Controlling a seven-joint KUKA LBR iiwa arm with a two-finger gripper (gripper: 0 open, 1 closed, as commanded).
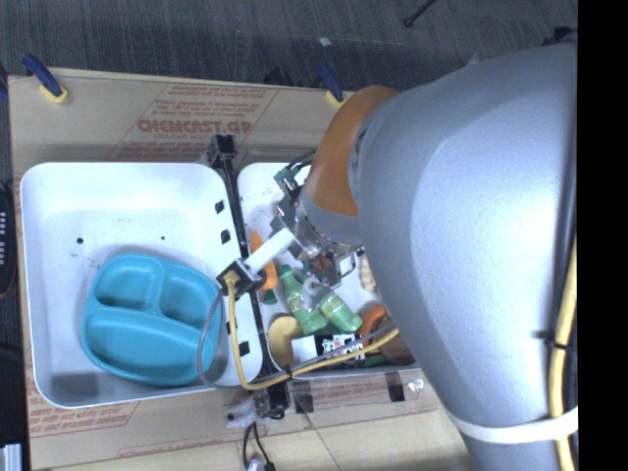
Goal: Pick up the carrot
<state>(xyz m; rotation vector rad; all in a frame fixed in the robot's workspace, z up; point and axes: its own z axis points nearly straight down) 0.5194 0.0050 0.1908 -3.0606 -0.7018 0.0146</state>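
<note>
Item 1 — arm (471, 243): grey, orange band (339, 160) above the wrist, reaching in from the right and covering most of the right bin (257, 186).

Item 2 — end effector (312, 263): low over the right bin's clutter. You cannot tell from this view whether it is apart, together or clamped on anything; the wrist hides that.

Item 3 — carrot (263, 275): taken to be the small orange piece at the right bin's left wall, partly under a white strip (267, 250). It lies just left of the end effector, close beside it. Too little shows to give its long axis. A second orange item (374, 317) sits to the near right by the arm, so you should confirm which is the carrot before any closing move.

Item 4 — green pieces (319, 307): near side of the end effector, bunched together.

Item 5 — left bin (59, 204): holds a blue divided tray (147, 317).

Item 6 — table (196, 116): brown sheet printed "CHEMCAST GP" in red on the far side; smaller print unreadable. Blue-and-yellow clamps (44, 78) on the far edge.
</note>
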